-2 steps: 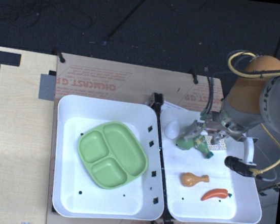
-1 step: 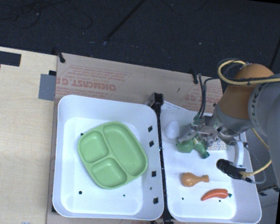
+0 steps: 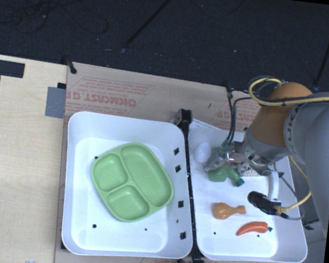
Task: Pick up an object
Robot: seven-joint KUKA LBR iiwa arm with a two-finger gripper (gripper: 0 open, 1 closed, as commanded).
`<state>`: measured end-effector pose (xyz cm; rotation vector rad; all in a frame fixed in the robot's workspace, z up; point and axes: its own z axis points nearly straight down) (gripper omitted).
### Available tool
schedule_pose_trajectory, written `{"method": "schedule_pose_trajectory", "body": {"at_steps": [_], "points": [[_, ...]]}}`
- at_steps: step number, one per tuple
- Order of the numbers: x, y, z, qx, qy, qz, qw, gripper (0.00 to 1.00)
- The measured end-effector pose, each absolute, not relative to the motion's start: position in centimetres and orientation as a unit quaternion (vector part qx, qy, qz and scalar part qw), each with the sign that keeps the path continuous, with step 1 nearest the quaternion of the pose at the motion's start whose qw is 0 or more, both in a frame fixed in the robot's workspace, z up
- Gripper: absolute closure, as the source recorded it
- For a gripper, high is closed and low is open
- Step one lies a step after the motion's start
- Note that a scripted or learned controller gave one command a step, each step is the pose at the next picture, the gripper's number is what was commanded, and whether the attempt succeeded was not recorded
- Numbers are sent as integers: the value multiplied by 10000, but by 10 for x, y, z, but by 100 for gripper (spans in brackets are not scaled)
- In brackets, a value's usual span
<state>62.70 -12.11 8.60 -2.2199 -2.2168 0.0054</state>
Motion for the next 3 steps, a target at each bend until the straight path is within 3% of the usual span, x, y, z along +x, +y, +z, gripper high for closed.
{"method": "schedule_pose_trajectory", "body": {"at_steps": [1, 3], "points": [[627, -122, 97, -7085, -7057, 15, 19, 100], [635, -126, 217, -7067, -7075, -10, -19, 100]]}}
